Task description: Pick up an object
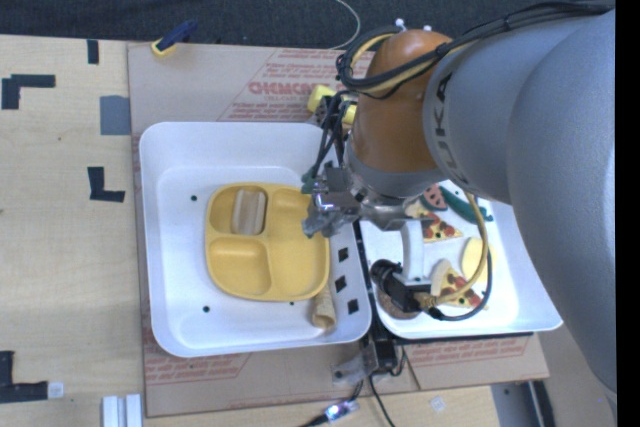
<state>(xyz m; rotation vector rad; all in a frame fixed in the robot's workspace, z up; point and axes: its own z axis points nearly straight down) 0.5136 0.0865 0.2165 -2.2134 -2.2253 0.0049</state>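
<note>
1. Nearest the camera's lower edge, a small beige cone-shaped piece point(322, 312) is seen lying in the left bin point(170, 215), against that bin's near right corner and just beside the yellow tray.
2. A little farther in, a yellow divided tray point(270, 260) is found resting flat on the left bin's floor. A tan, rounded block point(248, 211) is lodged in its upper left compartment, its long axis running roughly from near to far.
3. In the right bin point(530, 310), small flat pieces printed like pizza slices point(440, 230) and a green item point(462, 205) are partly covered by the arm, so their number cannot be judged.
4. The gripper point(322, 207) is seen low over the wall between the two bins, at the yellow tray's right edge. Nothing can be made out between the fingers, and whether they are spread or pressed together cannot be told, since the metal parts are small and crowded by cables.
5. The coming move is judged to turn on one relation: the tan block lies to the view's left of the gripper, near but apart, across one tray compartment. A short shift leftward would be called for, with the fingers set across the block's shorter width.
6. Farthest off, the orange band point(395, 115) and grey arm point(540, 105) are seen entering from the right.
</note>
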